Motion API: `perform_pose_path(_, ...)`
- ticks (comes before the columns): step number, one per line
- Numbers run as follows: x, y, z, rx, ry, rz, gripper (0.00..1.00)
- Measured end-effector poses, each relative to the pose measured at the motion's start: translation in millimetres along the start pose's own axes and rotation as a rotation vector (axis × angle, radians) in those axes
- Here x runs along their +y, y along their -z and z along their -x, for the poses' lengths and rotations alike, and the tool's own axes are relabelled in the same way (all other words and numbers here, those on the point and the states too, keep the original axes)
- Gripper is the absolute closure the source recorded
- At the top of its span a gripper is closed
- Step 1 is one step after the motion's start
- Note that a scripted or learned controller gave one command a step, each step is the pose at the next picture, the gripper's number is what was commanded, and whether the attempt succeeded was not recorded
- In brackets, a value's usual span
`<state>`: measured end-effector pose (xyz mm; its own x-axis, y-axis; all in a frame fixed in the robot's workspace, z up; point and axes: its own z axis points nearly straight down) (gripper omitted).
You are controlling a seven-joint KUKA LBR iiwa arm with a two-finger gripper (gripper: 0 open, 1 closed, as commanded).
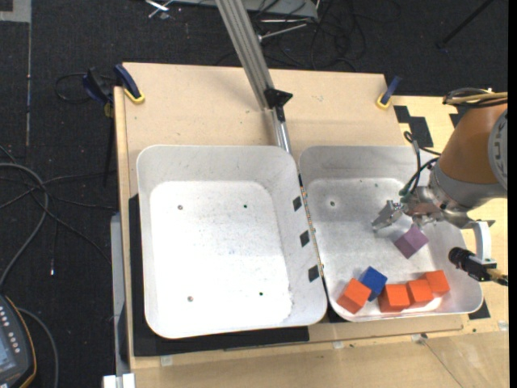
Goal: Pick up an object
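two speckled white bins [218,168], a pale purple block [411,240], a blue block [373,280] and three orange blocks [397,296] sit on a tan bench [210,103], the arm [477,148] grey and orange

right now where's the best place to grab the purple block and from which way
Take the purple block across two opposite flat faces, coming straight down from above. It lies tilted in the right bin, apart from the orange and blue blocks along the near wall, so its sides look free. The gripper is already just beside it.
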<state>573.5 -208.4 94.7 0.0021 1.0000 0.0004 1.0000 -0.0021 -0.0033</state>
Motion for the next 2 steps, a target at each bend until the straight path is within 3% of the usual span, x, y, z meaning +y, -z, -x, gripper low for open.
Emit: perform_pose_path(2, -16.7, 1.1, 14.7, -0.001, 0.002, 0.004, 0.0)
